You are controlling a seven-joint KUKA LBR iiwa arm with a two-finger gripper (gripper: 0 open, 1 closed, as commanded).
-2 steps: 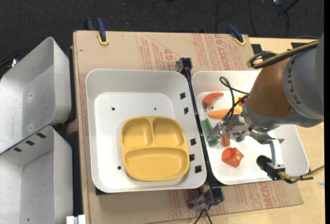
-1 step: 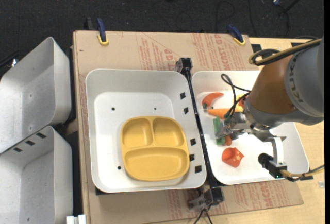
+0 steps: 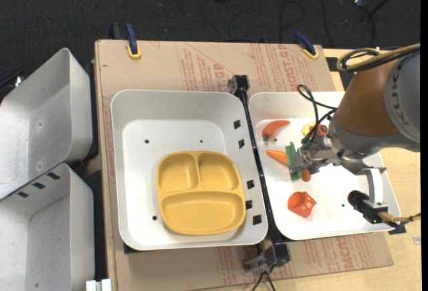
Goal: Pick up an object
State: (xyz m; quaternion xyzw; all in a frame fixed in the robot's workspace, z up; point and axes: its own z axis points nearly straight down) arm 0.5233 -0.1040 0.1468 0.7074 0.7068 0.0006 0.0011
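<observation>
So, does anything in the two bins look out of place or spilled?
Nothing stands out. The yellow divided plate lies flat in the left bin. In the right bin, the red piece, the orange carrot-like piece and other small toys lie loose near the gripper.

A brown board bench (image 3: 200, 59) with red printing carries two shallow white bins side by side. The left bin (image 3: 127, 149) and the right bin (image 3: 334, 216) touch along a black divider (image 3: 253, 149). Blue-and-yellow clamps (image 3: 132, 42) grip the board's far edge.
</observation>
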